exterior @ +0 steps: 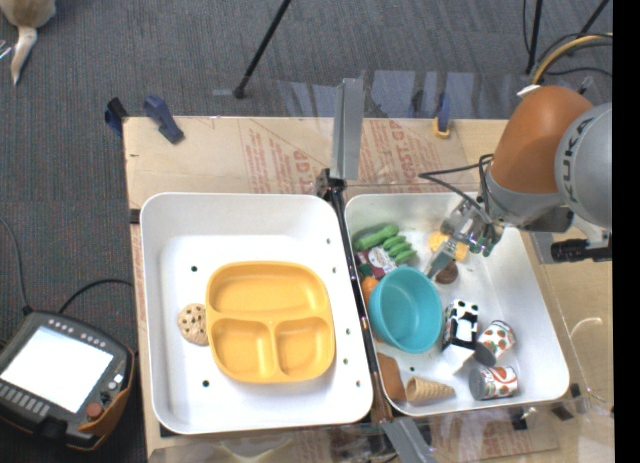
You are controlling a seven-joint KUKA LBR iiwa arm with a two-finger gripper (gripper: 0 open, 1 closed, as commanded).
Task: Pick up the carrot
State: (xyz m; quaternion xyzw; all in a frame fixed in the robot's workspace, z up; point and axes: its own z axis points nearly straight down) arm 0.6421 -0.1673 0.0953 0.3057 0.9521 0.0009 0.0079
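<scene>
Cones (428,389) lie nearest; carrot (369,287) mostly hidden, orange; claw (452,249) state unclear.

Arm (560,166) reaching in, gripper (462,243) lowered

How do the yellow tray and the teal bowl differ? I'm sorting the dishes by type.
The yellow tray is flat, squarish and split into three sections; the teal bowl is round, deep and undivided. The tray lies in the left bin, the bowl in the right bin among toys. Both look like plain plastic.
</scene>
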